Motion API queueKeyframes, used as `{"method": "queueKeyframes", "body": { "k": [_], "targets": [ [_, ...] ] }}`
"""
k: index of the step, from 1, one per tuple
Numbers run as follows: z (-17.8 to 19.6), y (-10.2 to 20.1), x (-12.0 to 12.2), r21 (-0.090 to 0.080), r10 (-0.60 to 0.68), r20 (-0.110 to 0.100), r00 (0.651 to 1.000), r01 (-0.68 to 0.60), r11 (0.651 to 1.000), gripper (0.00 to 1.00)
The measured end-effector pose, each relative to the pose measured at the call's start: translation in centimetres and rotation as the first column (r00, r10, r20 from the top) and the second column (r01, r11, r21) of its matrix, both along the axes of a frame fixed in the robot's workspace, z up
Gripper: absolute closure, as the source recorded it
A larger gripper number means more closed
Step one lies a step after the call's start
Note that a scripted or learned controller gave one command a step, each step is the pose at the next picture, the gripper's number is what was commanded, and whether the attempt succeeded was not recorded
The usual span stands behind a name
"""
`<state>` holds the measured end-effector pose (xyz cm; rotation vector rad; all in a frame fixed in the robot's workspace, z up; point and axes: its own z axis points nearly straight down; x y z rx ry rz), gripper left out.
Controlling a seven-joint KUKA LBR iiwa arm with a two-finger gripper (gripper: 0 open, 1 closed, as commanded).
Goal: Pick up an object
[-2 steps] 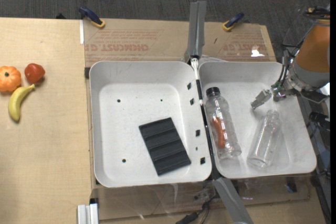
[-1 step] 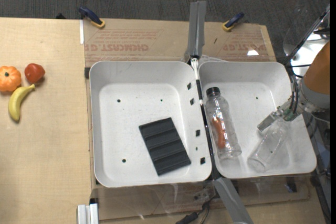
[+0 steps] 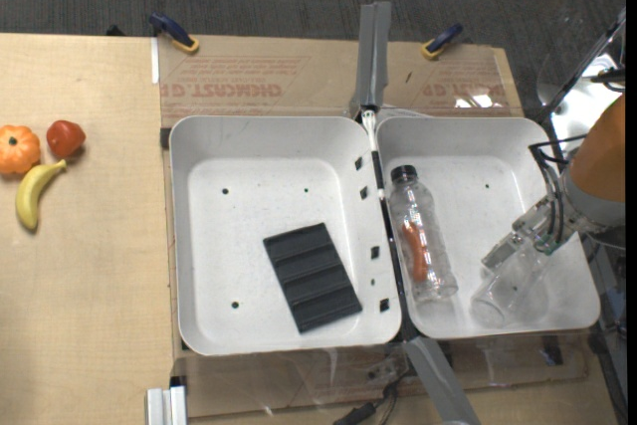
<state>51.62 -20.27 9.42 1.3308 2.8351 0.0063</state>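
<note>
In the right white bin [image 3: 468,139], a clear plastic bottle with a black cap and orange contents [image 3: 418,234] lies on its side along the left wall. At the frame's lower right, the hand [image 3: 518,249] reaches down onto a clear glass-like cup [image 3: 508,292] lying near the bin's front right corner, likely the pick target; whether it grips I cannot tell. A dark ribbed rectangular block [image 3: 312,276] lies slantwise in the left white bin [image 3: 269,129]. On the wooden counter [image 3: 90,314] at left lie toy fruits [image 3: 38,164], apart from the work.
</note>
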Motion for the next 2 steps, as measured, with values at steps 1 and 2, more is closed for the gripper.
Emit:
{"method": "queueKeyframes", "body": {
  "k": [1, 2],
  "targets": [
    [-0.2, 5.4, 4.5, 0.000, 0.026, -0.008, 1.000, -0.026, 1.000, 0.00],
    [1.5, 7.3, 13.1, -0.001, -0.121, -0.007, 0.993, 0.121, 0.993, 0.00]
  ]
}}
